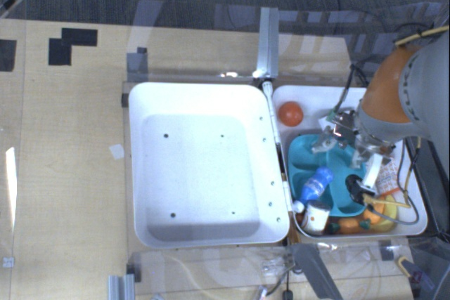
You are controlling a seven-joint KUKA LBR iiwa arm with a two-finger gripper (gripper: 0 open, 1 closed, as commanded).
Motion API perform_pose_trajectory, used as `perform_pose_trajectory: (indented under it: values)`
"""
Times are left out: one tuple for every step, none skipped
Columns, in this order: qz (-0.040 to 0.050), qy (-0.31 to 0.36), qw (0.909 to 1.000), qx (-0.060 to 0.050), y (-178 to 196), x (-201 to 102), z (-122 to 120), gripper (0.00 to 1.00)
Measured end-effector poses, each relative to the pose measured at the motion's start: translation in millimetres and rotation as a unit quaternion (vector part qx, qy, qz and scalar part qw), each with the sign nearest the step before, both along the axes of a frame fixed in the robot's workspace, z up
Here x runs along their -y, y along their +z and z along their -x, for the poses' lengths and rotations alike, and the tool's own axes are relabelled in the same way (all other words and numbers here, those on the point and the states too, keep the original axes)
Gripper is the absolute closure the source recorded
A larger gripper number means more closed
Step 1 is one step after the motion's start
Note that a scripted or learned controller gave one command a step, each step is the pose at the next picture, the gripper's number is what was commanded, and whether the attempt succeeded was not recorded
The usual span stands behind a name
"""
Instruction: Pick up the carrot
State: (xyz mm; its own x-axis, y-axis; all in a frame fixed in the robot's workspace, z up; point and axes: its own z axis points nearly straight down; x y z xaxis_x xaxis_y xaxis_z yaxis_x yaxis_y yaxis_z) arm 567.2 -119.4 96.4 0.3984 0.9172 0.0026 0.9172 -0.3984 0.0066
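Clutter sat crowded in the white bin (420,223) on the view's right, one of two standing side by side on the pale wooden surface (70,151). The grey arm (429,81), with its orange band (383,91), reached in from the right and brought the hand (346,140) low over a teal tray (307,154) in the middle of that bin. Whether the hand was open or closed could not be told from this angle, nor whether it had hold of anything.

The carrot (349,225) lay against the bin's near wall, an orange piece among other orange and yellow items (383,211). It was just beyond the tray's near edge and apart from the hand. A blue plastic bottle (316,184) lay slantwise on the tray, its white cap pointing toward the near-left corner of the bin. A white cup (316,218) stood just beside that cap. A red-orange ball (290,113) rested by itself in the far-left corner of the same bin, near the tray's far edge. The other white bin (197,165) stood just beside this one, on the view's left.
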Motion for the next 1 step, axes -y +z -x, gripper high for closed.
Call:
perform_pose_trajectory:
  values:
    - [-0.0002,0.001,1.0,0.006,13.1,-1.6,-3.8,1.0]
